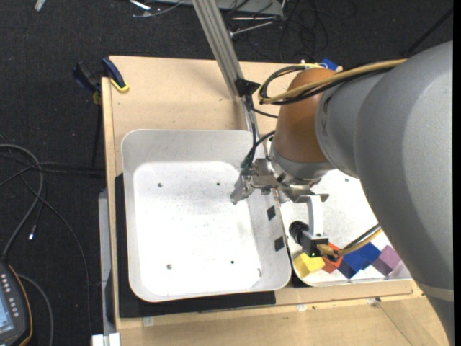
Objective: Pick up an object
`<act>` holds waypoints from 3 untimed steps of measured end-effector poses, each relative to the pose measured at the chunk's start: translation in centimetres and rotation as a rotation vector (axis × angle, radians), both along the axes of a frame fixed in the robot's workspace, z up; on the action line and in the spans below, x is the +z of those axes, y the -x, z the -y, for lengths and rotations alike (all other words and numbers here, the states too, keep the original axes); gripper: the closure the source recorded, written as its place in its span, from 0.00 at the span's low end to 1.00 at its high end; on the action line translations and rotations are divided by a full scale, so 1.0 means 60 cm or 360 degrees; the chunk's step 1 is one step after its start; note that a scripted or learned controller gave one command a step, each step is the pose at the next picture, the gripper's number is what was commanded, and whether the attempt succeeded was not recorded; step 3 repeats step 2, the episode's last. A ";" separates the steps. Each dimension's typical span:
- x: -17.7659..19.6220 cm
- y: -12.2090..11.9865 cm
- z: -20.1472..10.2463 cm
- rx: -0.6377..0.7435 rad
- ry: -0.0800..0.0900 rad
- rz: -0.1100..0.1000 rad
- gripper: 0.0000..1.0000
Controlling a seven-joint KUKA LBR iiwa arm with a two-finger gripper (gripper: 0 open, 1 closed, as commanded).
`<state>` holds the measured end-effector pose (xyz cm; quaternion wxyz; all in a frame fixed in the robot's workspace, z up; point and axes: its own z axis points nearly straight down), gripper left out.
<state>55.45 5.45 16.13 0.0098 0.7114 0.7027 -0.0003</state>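
The grey arm [389, 107] reaches in over the right bin [338, 207], with the left bin [187, 215] beside it. The gripper [245, 186] hangs about over the wall between the two bins, and I cannot tell whether it is spread or pressed together. My targets lie in the right bin's near corner, down and toward the view's right from the gripper: a blue block [359, 259], a purple block [387, 259], a yellow block [308, 265] and what looks like a small red piece [331, 259]. The yellow block lies nearest.
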 end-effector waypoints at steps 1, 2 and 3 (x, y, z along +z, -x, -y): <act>-0.019 0.001 -0.003 -0.0007 0.0022 0.0014 0.00; 0.224 0.016 0.048 0.0016 -0.0022 -0.0006 0.00; 0.224 0.016 0.048 0.0016 -0.0022 -0.0006 0.00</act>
